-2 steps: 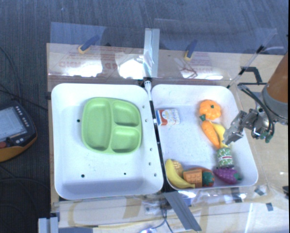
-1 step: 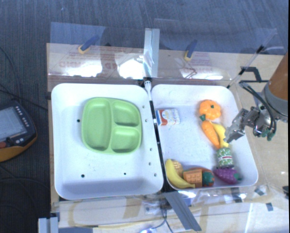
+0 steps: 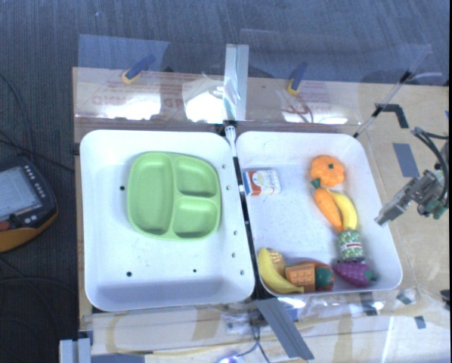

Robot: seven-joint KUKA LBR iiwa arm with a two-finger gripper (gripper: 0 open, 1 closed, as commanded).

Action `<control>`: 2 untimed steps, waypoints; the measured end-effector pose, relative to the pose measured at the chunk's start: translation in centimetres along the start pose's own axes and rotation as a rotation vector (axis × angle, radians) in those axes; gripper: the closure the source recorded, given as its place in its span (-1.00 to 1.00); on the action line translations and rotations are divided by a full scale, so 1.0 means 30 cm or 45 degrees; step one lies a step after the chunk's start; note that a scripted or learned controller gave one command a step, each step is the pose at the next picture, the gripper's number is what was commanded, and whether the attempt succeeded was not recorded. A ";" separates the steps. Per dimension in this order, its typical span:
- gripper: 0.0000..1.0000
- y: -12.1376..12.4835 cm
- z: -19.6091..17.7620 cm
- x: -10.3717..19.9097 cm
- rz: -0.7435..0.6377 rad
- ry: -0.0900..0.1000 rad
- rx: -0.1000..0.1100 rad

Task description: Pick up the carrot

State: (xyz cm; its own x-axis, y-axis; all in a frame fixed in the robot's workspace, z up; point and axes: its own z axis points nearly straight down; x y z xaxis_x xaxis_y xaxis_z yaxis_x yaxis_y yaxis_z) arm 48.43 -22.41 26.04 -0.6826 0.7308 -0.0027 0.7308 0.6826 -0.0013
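From the camera view over the desk, you are looking down on two white bins side by side. The left bin carries a green divided plate, lying flat near its middle. The right bin holds all the toy food, so this is where your pick has to happen. The carrot lies on the floor of the right bin toward its right side, running down from an orange pumpkin that touches its upper end. A yellow banana lies against the carrot's right flank, which I judge leaves the carrot's left side as the freer approach. Below them stands a small green can, with a purple grape bunch just under it in the lower right corner. A second banana and a brown block crowd the lower edge, and a small white carton sits apart near the divider. The tool hangs at the right rim of the right bin, outside the crowd of food and well apart from the carrot; whether it is spread or pressed together I cannot tell at this size. Nothing sits in it, so the pick is not yet begun.
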 end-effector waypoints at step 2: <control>1.00 0.002 0.030 0.004 0.421 0.006 0.005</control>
